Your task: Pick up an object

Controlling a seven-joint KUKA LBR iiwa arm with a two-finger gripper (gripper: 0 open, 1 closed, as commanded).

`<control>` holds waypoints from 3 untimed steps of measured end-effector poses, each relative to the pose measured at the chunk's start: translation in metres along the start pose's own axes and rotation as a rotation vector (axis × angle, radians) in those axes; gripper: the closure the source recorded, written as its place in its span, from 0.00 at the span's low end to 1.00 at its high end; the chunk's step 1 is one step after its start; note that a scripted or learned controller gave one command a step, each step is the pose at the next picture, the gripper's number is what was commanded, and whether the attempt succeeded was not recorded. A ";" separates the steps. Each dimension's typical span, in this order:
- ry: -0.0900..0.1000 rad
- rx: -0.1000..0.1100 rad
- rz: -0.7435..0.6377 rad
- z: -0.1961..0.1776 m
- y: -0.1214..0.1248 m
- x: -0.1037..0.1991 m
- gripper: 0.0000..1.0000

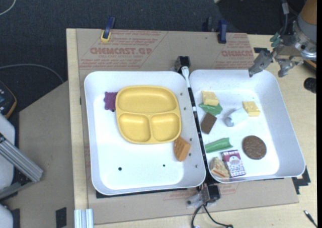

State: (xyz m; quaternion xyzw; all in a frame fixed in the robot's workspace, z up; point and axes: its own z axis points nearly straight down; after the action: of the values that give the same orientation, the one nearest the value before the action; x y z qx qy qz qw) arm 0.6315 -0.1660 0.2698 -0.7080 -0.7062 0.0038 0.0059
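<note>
The gripper [270,66] hangs over the far rim of the right bin [287,121], its two fingers spread wide and holding nothing; the nearest pick looks like the small yellow block [251,108] on the bin floor close below it; it seems light, stiff toy food, best pinched across its short flat sides; a grey lump [230,119] sits just beside it and could be nudged; the brown disc [254,147] lies nearer the camera, too flat to pinch easily
</note>
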 end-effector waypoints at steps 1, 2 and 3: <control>-0.003 -0.013 -0.003 -0.008 0.002 0.000 0.00; -0.002 -0.006 -0.002 0.053 0.000 -0.006 0.00; -0.001 -0.008 -0.003 0.098 -0.003 -0.001 0.00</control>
State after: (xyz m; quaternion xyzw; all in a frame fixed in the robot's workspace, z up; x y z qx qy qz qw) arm 0.6271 -0.1662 0.1717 -0.7071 -0.7071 0.0016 0.0027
